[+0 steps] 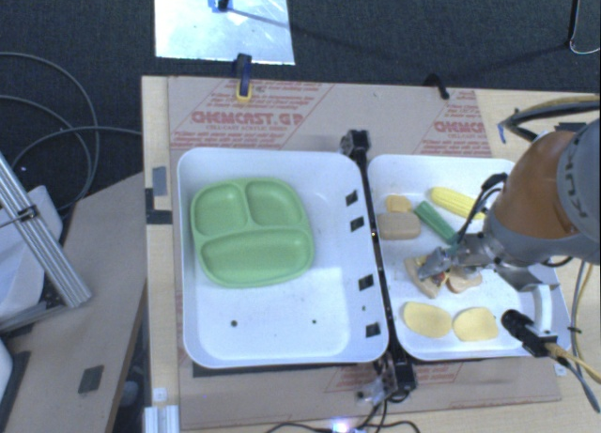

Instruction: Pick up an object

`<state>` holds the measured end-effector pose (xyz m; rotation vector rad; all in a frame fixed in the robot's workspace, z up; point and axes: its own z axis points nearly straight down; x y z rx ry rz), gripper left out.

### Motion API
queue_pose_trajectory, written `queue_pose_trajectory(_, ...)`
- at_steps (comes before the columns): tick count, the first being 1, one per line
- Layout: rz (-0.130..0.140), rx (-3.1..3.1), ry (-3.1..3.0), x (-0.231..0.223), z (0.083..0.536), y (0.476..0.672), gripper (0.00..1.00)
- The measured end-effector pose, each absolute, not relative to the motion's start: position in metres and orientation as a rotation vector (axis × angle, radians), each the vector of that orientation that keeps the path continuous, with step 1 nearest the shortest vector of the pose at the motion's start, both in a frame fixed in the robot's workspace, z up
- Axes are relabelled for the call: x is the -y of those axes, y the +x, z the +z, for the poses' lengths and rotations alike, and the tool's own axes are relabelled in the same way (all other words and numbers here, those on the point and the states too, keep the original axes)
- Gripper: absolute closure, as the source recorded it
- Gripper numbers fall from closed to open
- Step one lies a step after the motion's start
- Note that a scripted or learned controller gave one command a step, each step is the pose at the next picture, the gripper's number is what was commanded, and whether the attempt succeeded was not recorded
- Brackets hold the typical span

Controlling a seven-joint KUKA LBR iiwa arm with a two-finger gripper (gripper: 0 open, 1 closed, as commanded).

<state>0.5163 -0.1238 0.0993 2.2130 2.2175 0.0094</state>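
Note:
The right bin (540,342) holds several toy foods: a yellow corn cob (454,201), a green stick (434,220), a tan slab (399,226), a small yellow piece (399,204) and two flat yellow discs (427,319) (475,324). My gripper (437,266) is low in the middle of this bin, reaching in from the right. Its tip sits right over a tan-brown piece (420,269), and another pale brown piece (463,281) lies just beside it. The gripper's body hides part of both pieces.
The left bin (282,337) carries a green divided plate (252,232). A black divider with clips (368,234) runs between the bins. The grey arm with its orange band (540,196) covers the right bin's right side. A cable (540,328) trails near the front right corner.

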Motion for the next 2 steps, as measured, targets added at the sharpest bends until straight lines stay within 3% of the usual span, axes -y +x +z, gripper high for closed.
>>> queue_pose_trajectory(1, 0.011, -2.219, 2.212, 0.123, 0.109, 0.517, 1.0)
queue_pose_trajectory(2, 0.013, -2.232, 2.202, 0.035, 0.189, 0.54, 1.0)
